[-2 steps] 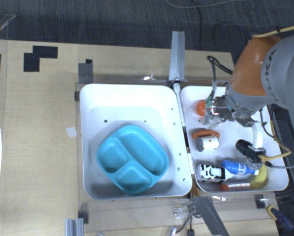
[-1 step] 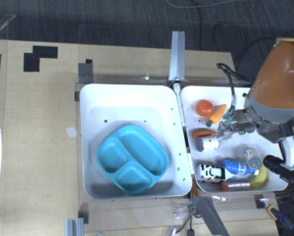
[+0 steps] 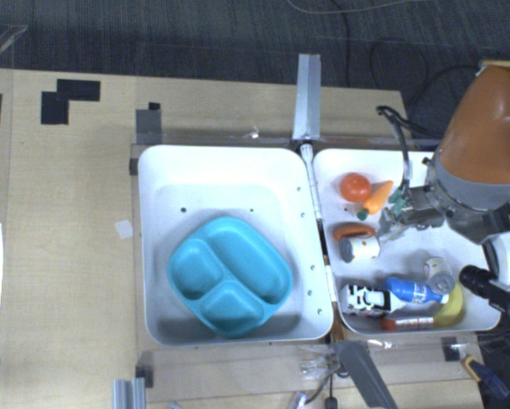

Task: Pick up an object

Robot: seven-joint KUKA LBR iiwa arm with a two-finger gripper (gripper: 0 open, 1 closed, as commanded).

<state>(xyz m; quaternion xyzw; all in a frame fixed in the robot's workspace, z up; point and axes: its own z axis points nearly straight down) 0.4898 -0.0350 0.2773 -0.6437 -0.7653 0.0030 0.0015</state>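
the arm comes in over the right-hand bin [image 3: 468, 326], and its jaws [image 3: 395, 214] hang low near that bin's middle, toward its left wall. the fingers blur into the metal of the wrist here, so i cannot tell whether they are spread or pressed together, and nothing shows between them.

the nearest candidate is the small white cup [image 3: 360, 247], lying just beside the jaws, on the side toward the divider between the bins and a little nearer the bin's front edge. it seems to lie tipped on its side with its long axis running roughly across the bin, dark mouth toward the divider, though that is a guess at this sharpness. a reddish-brown piece [image 3: 354, 231] touches or almost touches the cup on its far side. farther back from the cup sit the orange tomato [image 3: 354, 186] and the carrot [image 3: 377, 197], close together.

toward the front of the bin, well apart from the cup, lie the blue bottle [image 3: 415, 292], a black-and-white item [image 3: 366, 298], a red marker [image 3: 406, 320] and a yellow piece [image 3: 449, 310], packed along the front wall.

the bin floor is smooth white plastic, so a cup on its side could roll or slide when nudged. room around it is tight on the divider side. the left bin holds a blue divided plate [image 3: 229, 273], well away from the cup.
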